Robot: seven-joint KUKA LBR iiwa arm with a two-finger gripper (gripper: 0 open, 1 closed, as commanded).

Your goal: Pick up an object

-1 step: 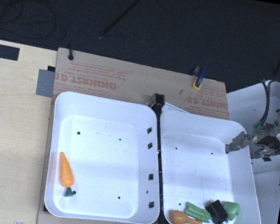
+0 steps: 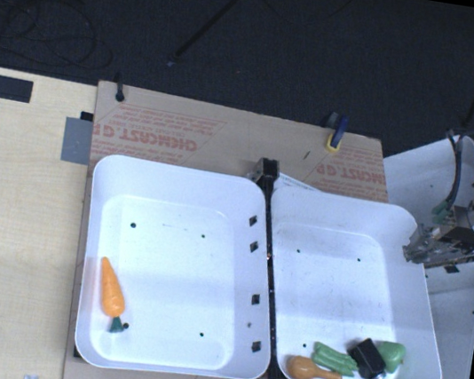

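Found the gripper (image 2: pixel 432 248) up at the outer rim of the right bin (image 2: pixel 422 296), over the wall rather than down among the contents. Could not tell how far open, being too small and blurred to read; made out no object in its grasp. Judged the task barely begun, with nothing lifted and nothing even approached. Nearest to the gripper, toward the front of the same bin, noted a huddle of four candidates in the corner: first a green rounded piece (image 2: pixel 391 352), touching a black block (image 2: pixel 368 359) just past it, then some green pods (image 2: pixel 335 359) beside that, and last a yellow-orange pear-shaped piece (image 2: pixel 312 370) against the front wall. Reckoned any of these the shortest reach, though crowded enough to spoil a clean grip. Farther off, across the divider and well apart from the gripper, picked out an orange carrot (image 2: pixel 112 287) lying alone near the far side wall of the left bin (image 2: pixel 95 205), with a small dark green bit (image 2: pixel 117 326) just beside its tip. Left to do, by this reading: choosing one piece, descending onto it, closing, and raising it free of the bin floor.
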